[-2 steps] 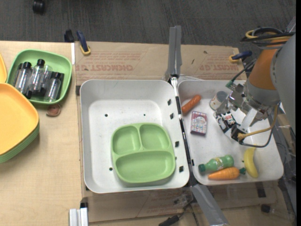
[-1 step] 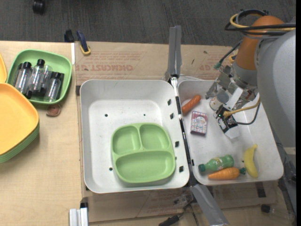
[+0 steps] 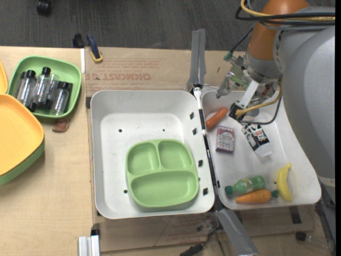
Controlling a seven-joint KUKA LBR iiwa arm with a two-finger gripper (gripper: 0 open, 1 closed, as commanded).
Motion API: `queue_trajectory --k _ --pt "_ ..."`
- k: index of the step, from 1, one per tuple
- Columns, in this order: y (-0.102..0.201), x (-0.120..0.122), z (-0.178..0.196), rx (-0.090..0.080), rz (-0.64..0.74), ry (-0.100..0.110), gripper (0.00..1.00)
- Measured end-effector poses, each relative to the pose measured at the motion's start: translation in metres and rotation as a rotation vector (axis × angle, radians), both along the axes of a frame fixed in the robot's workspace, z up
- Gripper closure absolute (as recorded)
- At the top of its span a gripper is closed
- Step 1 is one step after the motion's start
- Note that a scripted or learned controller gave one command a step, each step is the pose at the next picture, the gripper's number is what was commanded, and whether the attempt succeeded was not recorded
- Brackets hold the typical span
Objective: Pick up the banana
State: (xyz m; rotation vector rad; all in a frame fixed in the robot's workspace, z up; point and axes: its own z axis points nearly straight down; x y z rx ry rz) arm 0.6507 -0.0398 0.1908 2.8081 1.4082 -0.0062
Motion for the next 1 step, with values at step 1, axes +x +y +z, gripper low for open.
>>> queue_trajectory --k 1 --pt "0.0251 0.0077 0.0 0.0 0.048 0.0 0.0"
